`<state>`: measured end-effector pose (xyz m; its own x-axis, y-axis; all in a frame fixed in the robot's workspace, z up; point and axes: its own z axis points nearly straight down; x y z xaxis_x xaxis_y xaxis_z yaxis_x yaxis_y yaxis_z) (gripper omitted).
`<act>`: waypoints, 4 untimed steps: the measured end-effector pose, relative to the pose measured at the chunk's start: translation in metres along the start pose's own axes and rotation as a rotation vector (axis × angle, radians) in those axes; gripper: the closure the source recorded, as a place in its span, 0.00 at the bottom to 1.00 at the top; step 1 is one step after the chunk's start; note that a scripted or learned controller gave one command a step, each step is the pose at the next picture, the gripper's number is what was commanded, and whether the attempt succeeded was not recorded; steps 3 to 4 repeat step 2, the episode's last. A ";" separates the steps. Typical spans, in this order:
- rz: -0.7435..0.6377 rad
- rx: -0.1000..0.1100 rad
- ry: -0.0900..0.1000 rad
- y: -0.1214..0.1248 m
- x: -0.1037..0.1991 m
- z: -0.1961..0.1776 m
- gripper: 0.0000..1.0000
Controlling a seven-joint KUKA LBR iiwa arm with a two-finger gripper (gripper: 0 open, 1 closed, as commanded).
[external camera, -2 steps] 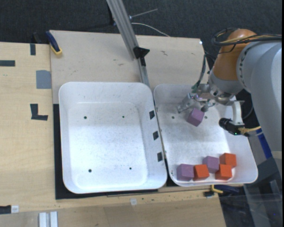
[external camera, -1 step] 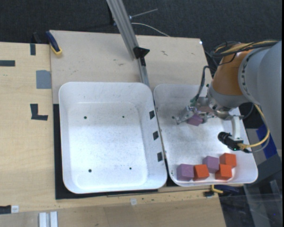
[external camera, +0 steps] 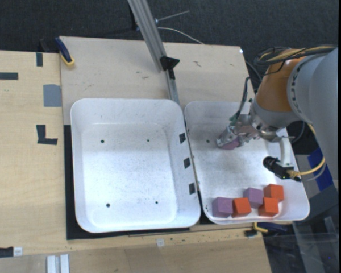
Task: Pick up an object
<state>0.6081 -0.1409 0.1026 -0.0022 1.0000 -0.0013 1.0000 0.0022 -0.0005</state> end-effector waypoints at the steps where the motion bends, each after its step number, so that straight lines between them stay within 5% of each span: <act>1: -0.008 -0.009 0.004 0.049 0.089 -0.095 1.00; 2: -0.008 -0.002 0.005 0.066 0.236 -0.154 1.00; 4: -0.008 -0.002 0.005 0.066 0.236 -0.154 1.00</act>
